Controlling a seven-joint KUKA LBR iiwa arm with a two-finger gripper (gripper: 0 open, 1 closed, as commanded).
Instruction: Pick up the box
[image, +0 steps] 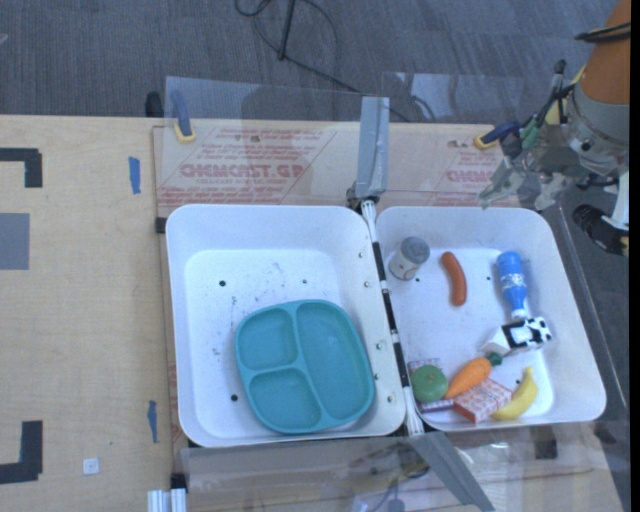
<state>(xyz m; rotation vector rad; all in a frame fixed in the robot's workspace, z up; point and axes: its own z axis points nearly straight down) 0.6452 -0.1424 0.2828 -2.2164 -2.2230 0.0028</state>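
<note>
Carefully bring your hand (520, 185), whose grip state I cannot tell, from the right bin's (570, 260) far edge to the box (482, 400) at its near edge, wedged between carrot (468, 377) and banana (518, 396).

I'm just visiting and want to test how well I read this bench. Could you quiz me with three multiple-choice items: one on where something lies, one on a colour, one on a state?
1. Where does the red box lie?
A. Near corner of the right bin
B. On the divided tray
C. On the wooden bench outside the bins

2. What colour is the divided tray?
A. Orange
B. Teal
C. Black

3. Where is the end effector relative to the box?
A. Clamped on it
B. Pressing it flat
C. Far from it, over the right bin's far rim

Answers: 1 A, it sits among the carrot and banana. 2 B, it is plainly teal. 3 C, it hangs at the far rim, the box untouched.
</note>
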